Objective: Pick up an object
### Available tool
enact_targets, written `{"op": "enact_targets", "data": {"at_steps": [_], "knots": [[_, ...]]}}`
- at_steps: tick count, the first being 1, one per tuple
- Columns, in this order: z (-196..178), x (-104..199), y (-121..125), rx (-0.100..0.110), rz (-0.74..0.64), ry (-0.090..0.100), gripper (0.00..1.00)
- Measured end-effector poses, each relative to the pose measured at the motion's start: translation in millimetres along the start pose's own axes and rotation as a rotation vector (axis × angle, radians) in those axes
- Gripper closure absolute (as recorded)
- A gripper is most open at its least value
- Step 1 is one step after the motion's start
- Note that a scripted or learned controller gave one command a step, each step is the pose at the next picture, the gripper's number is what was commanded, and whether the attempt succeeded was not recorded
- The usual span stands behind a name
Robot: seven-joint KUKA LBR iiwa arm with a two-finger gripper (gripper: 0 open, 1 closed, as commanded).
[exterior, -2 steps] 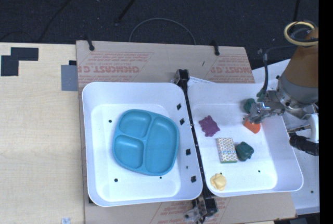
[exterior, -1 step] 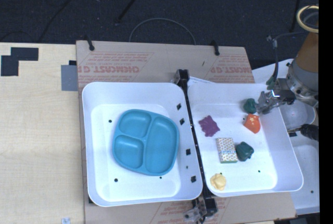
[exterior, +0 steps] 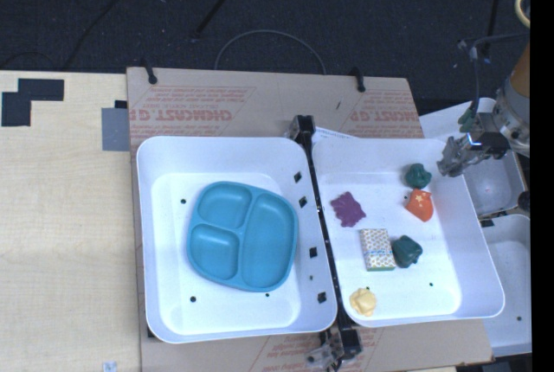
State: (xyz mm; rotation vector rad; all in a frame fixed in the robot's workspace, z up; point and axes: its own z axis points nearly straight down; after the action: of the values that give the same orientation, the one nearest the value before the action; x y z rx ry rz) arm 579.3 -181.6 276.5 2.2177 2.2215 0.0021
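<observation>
Fingers (exterior: 456, 156) up by the bin's (exterior: 485, 292) edge, can't tell if open. Green toy (exterior: 418, 175) just beside. Could bump the wall and miss.

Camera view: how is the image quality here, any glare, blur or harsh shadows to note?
Camera view: lighting is even and soft, with faint shadows along the white bins' walls. The blue divided plate is sharp with a mild sheen. The small items are slightly soft. The tool at the right bin's far corner is blurry, so its fingers cannot be read. The floor behind is very dark.
</observation>
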Motion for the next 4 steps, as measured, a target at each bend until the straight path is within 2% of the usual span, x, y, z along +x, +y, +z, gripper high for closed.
{"op": "enact_targets", "data": {"at_steps": [1,4], "knots": [[18.4,57.0,2.5,0.007,-0.003,0.003,1.0],[44.7,188.3,-7.8,0.008,-0.002,0.003,1.0]]}}
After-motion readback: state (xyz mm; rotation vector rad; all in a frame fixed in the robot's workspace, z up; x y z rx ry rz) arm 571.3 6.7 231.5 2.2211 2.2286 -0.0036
